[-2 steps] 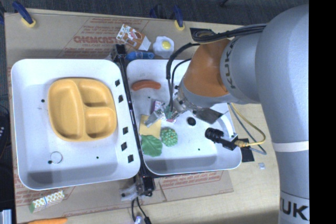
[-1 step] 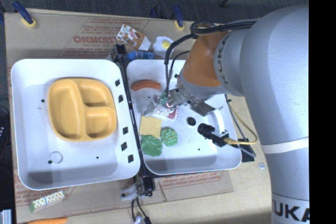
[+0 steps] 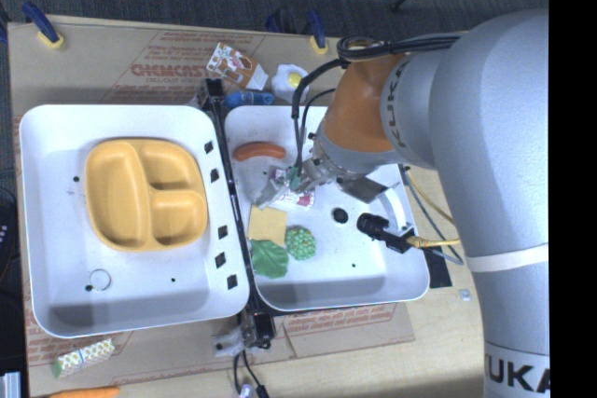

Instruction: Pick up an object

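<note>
The gripper (image 3: 291, 179) hangs low in the right bin (image 3: 401, 280); whether its jaws are apart, I cannot tell. Close around lie a sausage (image 3: 258, 151), cheese (image 3: 268, 224), leaf (image 3: 270, 258) and a green ball (image 3: 300, 242). A yellow tray (image 3: 145, 193) fills the left bin (image 3: 51, 228).

The fingers of the gripper (image 3: 289, 183) are being blurred together against small clutter, so their spacing cannot be told. Much of the right bin (image 3: 373, 284) is being covered by the arm (image 3: 438, 107), which is itself being cut off at the right and lower edges of the frame. An orange object (image 3: 84, 392) is being cropped by the bottom edge at lower left. The print on a small packet (image 3: 229, 63) at upper centre is too small to be read.
</note>
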Motion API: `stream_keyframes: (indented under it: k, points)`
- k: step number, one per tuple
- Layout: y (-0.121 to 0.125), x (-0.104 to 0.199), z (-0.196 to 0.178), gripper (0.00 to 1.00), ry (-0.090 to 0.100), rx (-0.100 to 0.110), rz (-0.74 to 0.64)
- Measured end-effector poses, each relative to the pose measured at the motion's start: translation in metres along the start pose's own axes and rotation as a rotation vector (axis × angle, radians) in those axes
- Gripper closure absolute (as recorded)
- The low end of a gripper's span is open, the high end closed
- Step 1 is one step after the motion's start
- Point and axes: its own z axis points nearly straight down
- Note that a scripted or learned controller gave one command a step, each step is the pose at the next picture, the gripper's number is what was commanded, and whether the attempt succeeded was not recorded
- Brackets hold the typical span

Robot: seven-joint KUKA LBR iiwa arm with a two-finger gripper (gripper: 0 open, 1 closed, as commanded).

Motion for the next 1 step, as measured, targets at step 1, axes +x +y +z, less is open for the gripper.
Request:
stream_keyframes:
  k: [1]
  points:
    - [0.0594, 0.0237, -0.0956, 0.00, 0.008, 0.003, -0.607]
